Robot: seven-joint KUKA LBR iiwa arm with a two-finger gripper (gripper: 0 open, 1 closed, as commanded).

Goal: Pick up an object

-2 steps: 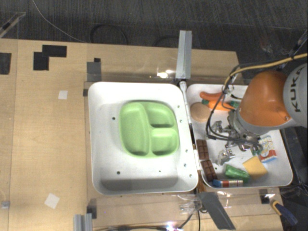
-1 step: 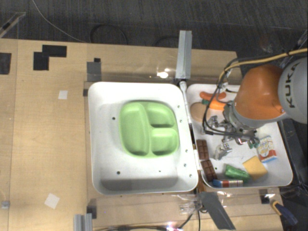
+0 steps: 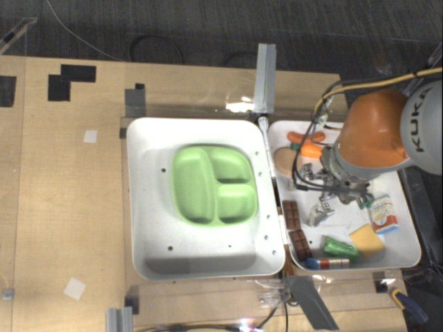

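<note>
- Camera view shows the gripper (image 3: 322, 210) low inside the right shallow white bin (image 3: 412, 244), over bare floor; whether its fingers are spread or pressed together cannot be told.
- Nothing is visibly held.
- Nearby lie a green cone-shaped toy (image 3: 340, 246), a yellow foam wedge (image 3: 367, 241) and a brown chocolate bar (image 3: 290, 214).
- A green divided plate (image 3: 211, 184) sits in the left white bin (image 3: 149, 234).

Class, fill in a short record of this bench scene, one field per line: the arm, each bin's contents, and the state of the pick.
arm: grey arm with orange band, reaching in over the right bin
gripper: gripper low inside the right bin, nothing seen between its fingers
left bin: left bin holds a green divided tray
right bin items: brown bar, green piece, yellow wedge, orange carrot-like piece
pick: not yet done
</note>
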